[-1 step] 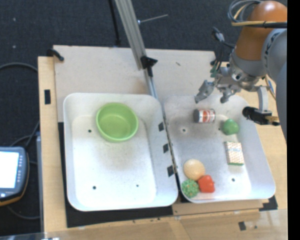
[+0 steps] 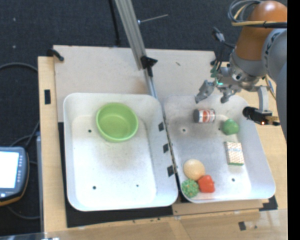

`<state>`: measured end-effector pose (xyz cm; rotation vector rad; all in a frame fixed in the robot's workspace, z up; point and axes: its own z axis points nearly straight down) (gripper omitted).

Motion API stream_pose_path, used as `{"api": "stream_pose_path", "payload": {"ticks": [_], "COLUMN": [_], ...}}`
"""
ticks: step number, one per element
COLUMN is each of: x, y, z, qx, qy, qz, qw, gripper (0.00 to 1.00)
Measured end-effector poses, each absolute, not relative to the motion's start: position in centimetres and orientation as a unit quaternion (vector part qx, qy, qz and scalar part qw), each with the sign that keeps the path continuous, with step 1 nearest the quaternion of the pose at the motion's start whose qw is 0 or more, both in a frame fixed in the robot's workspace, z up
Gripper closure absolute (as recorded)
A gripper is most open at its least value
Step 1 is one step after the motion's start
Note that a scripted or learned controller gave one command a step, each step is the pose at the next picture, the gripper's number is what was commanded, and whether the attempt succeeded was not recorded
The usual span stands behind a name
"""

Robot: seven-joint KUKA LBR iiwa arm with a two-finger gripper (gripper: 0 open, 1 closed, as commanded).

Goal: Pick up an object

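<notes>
Two bins: shallow white trays with rounded corners, left bin (image 2: 80, 184) and right bin (image 2: 260, 176) touching side by side.
Left bin contents: one round light-green plastic bowl (image 2: 117, 122), near the far edge.
Right bin contents: six items.
Near corner cluster: one tan egg-shaped ball (image 2: 194, 168), one knobbly green ball (image 2: 190, 187), one red piece (image 2: 206, 184).
Far side: one small can (image 2: 204, 116) lying sideways, red-and-white label; one smooth green ball (image 2: 230, 127).
Right of centre: one flat patterned box (image 2: 234, 152).
Gripper (image 2: 216, 92): fingers spread apart, holding nothing, above the can.
</notes>
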<state>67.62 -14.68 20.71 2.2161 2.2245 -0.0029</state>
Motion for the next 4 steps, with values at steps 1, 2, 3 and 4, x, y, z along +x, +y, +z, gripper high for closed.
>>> {"api": "stream_pose_path", "payload": {"ticks": [1,2,3,4], "x": [67.6,67.7,67.8,67.5], "y": [-13.9,-14.1,-14.2,-14.5], "z": [15.0,12.0,13.0,17.6], "qx": [0.706,0.707,0.706,0.707], "qy": [0.708,0.708,0.708,0.708], "qz": [-0.0024,-0.0006,-0.0004,0.0021], "qw": [-0.001,0.001,0.003,0.003], "gripper": [0.0,0.0,1.0,1.0]}}
